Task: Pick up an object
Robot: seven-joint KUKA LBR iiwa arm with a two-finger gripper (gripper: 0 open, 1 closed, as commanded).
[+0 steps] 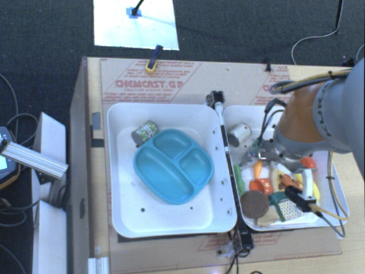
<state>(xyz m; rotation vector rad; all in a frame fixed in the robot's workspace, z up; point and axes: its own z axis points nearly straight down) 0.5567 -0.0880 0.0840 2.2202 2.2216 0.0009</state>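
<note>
The left bin (122,170) holds a blue divided plate (173,165) at its middle, with bare white floor along the bin's near wall and left wall, and a small green-labelled can (145,132) just beyond the plate. The right bin (242,116) is crowded: a white cup (239,133), a brown disc (254,204), an orange carrot (258,169) and a red block (262,185). The arm (319,116) covers that bin's far right. The tool (263,154) hangs just above the carrot; I cannot tell its opening.
</note>
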